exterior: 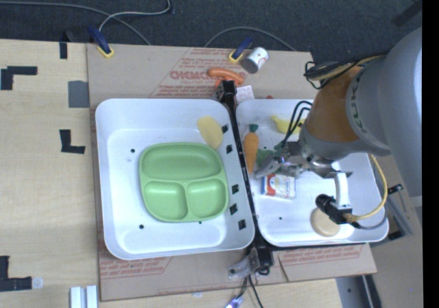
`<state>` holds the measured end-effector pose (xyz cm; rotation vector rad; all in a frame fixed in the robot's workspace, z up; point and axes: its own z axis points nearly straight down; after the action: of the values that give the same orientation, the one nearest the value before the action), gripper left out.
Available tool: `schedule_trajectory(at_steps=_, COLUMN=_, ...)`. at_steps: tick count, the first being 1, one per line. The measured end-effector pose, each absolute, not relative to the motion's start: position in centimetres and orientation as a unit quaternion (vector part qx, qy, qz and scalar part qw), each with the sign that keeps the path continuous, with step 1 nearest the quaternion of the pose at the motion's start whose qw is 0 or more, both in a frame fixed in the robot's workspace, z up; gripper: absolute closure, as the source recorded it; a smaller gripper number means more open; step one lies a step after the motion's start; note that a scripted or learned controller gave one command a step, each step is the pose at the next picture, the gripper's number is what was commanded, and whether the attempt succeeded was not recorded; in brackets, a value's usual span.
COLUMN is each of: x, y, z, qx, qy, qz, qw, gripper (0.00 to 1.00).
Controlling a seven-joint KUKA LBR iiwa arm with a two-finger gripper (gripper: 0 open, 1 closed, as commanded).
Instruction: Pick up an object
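Camera view: gripper (280,160) low in right bin (363,234), at its left side beside the carrot (251,149), just above a small carton (278,186); finger state cannot tell. Left bin (113,231) holds green tray (183,182).

Two white bins: left bin (110,162), right bin (370,231). Pale green three-compartment plate (184,182) in left bin; pale yellow lemon-like piece (210,131) beside it. In right bin: orange carrot (251,149) with green top, yellow piece (280,123), white carton (278,186) with red and blue print, tan round piece (325,223). Grey arm (401,101) with orange band (330,111). Brown cardboard (171,73) with red print under bins
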<state>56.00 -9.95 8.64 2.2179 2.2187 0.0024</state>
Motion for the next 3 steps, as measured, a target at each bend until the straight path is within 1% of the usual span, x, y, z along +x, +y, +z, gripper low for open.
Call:
schedule_trajectory(at_steps=1, x=60.3, y=-9.8, z=8.6, qx=0.707, qy=0.707, qz=0.0004, qw=0.002, gripper=0.00)
schedule_trajectory(at_steps=2, x=56.8, y=-10.1, z=8.7, qx=0.707, qy=0.707, qz=0.0009, qw=0.002, gripper=0.00)
schedule_trajectory(at_steps=3, x=65.0, y=-9.9, z=8.6, qx=0.707, qy=0.708, qz=0.0006, qw=0.002, gripper=0.00)
